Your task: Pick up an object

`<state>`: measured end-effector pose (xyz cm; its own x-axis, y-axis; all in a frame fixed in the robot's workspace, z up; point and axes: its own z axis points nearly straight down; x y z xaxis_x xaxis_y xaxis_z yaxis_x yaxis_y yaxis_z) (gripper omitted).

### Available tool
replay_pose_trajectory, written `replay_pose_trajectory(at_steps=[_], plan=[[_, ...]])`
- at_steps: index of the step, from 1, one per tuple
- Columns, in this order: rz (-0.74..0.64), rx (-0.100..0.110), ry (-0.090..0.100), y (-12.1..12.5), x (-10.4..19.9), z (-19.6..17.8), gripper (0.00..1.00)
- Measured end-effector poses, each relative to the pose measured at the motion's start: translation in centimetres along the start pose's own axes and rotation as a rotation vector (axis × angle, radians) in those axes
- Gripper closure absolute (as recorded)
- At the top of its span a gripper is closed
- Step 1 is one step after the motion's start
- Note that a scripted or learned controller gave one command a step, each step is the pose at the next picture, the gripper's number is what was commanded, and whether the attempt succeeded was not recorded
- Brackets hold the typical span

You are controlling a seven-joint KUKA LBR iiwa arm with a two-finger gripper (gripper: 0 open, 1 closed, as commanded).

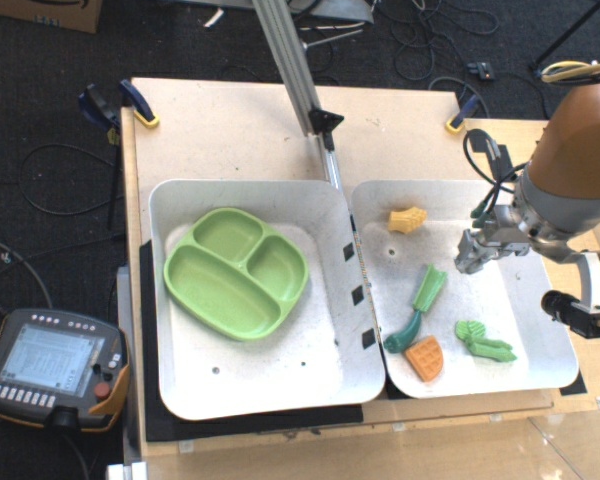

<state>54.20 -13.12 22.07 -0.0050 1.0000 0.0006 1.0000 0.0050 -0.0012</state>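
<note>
- Gripper [469,256] hovers over right bin [540,368]; we cannot tell its state.
- Nearest target: green stalk toy [427,290], at 7 o'clock from it.
- We advise descending centred, straddling the stalk's narrow width.

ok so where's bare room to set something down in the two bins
Left bin: bare floor below the green divided plate. Right bin: bare top strip beside the yellow piece. It is crowded lower down around the green stick, orange piece and green toy.
</note>
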Motion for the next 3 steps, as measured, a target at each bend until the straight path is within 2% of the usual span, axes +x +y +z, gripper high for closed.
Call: replay_pose_trajectory(at_steps=[1,3], plan=[[-0.001,-0.001,0.0,0.2,2.4,-0.3,1.0],[-0.001,-0.001,0.0,2.4,8.0,1.0,1.0]])
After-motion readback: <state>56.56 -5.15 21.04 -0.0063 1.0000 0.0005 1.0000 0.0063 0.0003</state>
